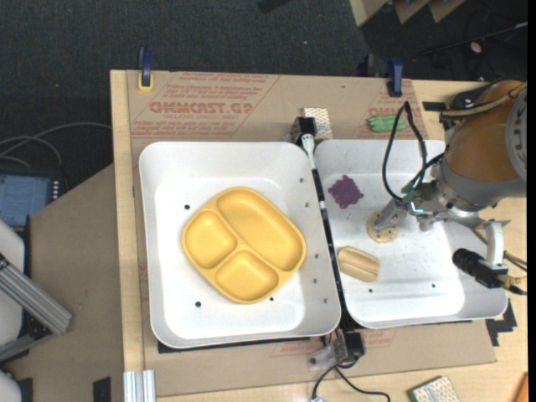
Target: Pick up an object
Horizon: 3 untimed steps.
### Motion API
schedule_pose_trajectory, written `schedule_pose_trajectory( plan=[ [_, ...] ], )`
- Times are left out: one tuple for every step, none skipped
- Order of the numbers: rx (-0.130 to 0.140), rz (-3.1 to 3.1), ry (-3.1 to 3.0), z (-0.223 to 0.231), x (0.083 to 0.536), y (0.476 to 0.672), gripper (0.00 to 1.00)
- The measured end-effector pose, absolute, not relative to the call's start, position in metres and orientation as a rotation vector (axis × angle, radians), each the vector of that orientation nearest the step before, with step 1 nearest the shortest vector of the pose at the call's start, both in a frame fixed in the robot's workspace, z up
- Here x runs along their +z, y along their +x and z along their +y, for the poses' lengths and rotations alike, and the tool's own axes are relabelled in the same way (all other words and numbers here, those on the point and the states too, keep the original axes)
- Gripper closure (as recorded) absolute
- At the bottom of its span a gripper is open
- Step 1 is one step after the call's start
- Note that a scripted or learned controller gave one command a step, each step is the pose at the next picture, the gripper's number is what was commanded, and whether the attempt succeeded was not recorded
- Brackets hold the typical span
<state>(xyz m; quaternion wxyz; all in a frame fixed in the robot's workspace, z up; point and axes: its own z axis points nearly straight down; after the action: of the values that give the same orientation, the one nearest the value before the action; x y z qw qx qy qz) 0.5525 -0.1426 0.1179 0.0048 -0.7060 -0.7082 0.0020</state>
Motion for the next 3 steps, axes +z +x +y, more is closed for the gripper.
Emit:
schedule_pose_trajectory(
  plan=[
    [-0.002,-2.226,-2.221,-0.138,0.083,0.586,0.0],
    [-0.004,-2.225,-2.226,-0.139,0.095,0.586,1.0],
    [-0.003,-2.224,-2.226,-0.139,0.095,0.586,0.0]
  ],
)
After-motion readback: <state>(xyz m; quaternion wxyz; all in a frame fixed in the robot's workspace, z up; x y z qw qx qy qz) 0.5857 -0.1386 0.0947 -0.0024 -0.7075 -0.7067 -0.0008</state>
